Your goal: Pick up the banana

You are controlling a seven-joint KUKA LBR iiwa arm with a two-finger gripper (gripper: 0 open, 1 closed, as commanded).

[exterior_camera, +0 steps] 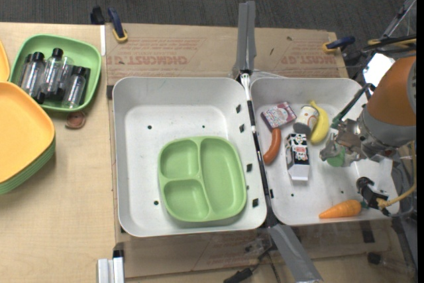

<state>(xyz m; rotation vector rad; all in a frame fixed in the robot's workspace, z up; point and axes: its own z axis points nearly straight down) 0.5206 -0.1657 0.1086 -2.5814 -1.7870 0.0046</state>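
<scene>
Found the tool [339, 142] low inside the right bin [318, 192], near that bin's right wall and about midway along it. Could not tell whether it was released or clenched; saw nothing clearly grasped in it. Noted a small green thing [334, 158] just below the tool, too blurred to name.

Traced the arm [387, 122] in from the right edge: orange band [401, 86] uppermost, grey wrist beneath it, the whole bent down and leftward over the bin's rim. Saw dark cables trailing along the wrist toward the lower right.

Located the banana [320, 124] lying in the right bin, just left of the tool and slightly above it in the view, curved, with its stem end toward the bin's far wall. Could not tell whether tool and banana touched. Saw a small white cup [305, 120] against the banana's left side.

Counted further in the same bin: a pink packet [278, 114] near the far left, a reddish sausage [271, 146] along the left wall, a white carton [299, 157] just beside it, and a carrot [340, 210] near the front right, well apart from the banana.

Saw in the left bin [126, 142] a green divided plate [202, 179]. Noted on the counter [79, 209], far left, a green tray [89, 56] of bottles and stacked orange plates [23, 136].
</scene>
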